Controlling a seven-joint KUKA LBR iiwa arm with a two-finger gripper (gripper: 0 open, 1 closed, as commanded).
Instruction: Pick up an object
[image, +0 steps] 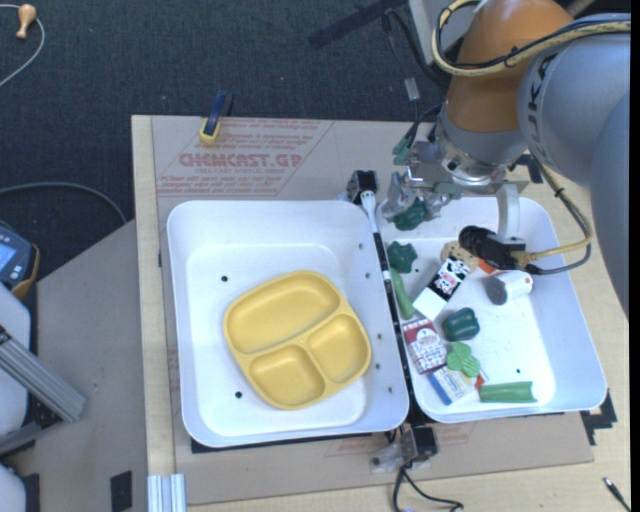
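My gripper (414, 203) hangs over the back left corner of the right bin (560, 300). It is shut on a small dark green thing (408, 214), which shows between and just below the fingertips. In the bin below lie another dark green piece (401, 256), a green stick (402, 296), a black-and-white card (452, 276), a white and grey object (506, 286), a dark green round piece (461, 323), a red-and-white packet (425, 348), a light green piece (462, 358) and a long green piece (505, 392).
The left bin (200, 250) holds a yellow divided plate (295, 338). A ridge (385, 300) separates the two bins. The grey arm with its orange band (505, 50) fills the upper right. A yellow and blue clip (214, 118) lies on the cardboard behind the bins.
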